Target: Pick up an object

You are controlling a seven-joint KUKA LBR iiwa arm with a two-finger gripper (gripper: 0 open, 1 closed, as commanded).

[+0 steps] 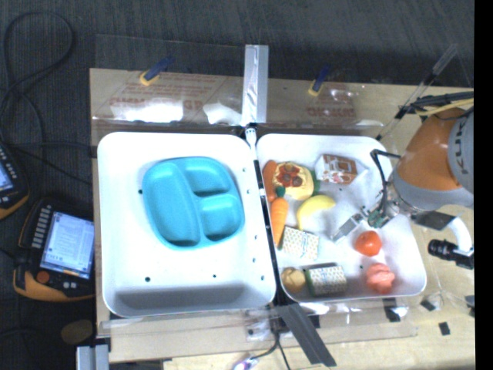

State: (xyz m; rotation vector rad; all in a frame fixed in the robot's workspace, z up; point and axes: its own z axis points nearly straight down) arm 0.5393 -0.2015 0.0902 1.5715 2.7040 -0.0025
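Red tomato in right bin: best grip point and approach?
Take the red tomato across its round middle, coming straight down. It sits apart from the pink piece below it, and the gripper is just up-left, so either axis likely works.

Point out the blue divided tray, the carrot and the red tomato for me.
Blue divided tray (179, 216): camera view, on the floor of its large left compartment.
Carrot (278, 214): camera view, on the middle of its orange body.
Red tomato (369, 243): camera view, on the centre of its round top.
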